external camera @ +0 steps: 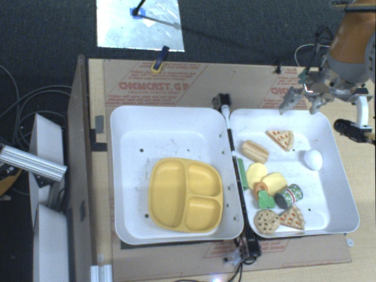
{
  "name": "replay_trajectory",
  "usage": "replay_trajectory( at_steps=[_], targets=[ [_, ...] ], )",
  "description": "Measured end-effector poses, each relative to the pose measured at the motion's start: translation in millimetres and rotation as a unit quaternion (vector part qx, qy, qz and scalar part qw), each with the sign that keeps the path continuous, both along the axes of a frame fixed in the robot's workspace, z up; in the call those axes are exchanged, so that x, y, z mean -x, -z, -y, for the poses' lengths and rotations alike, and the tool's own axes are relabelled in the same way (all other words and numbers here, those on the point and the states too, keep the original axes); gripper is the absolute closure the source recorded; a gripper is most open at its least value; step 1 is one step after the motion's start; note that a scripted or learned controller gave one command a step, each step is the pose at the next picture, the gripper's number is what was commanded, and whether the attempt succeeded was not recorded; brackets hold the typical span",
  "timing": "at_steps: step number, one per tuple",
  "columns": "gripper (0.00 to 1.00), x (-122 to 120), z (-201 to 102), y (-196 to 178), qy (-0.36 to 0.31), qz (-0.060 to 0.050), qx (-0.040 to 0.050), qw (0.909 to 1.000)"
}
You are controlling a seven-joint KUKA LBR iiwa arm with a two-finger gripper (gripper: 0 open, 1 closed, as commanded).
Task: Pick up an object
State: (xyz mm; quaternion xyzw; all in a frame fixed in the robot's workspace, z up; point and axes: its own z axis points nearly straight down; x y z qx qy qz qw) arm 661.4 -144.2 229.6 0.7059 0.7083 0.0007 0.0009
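The right bin [335, 175] holds toy food: a pizza slice [281, 138] near the back, a hot dog bun [254, 151], a white egg [312, 159], a yellow fruit [257, 173], a green piece [266, 200], a small can [288, 196], a cookie [266, 221] and another pizza slice [292, 218]. My gripper [304, 104] hangs above the bin's back rim, up and right of the first pizza slice. Its two fingers are spread apart with nothing between them.
The left bin [126, 157] holds a yellow divided plate [186, 194]. A black divider bar [233, 157] runs between the bins. The orange and grey arm [354, 43] comes in at the upper right. Cables and metal parts lie left of the bench.
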Motion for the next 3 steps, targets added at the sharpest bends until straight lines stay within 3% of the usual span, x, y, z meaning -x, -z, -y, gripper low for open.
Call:
replay_trajectory(
  at_steps=[1, 2, 3],
  targets=[
    [0.00, 28, 37, 145, 0.002, -0.002, 0.0000, 1.0000],
    [0.00, -9, 28, 144, -0.001, 0.002, 0.0001, 1.0000],
    [1.00, -9, 30, 132, -0.001, 0.003, 0.0009, 1.0000]
  ],
)
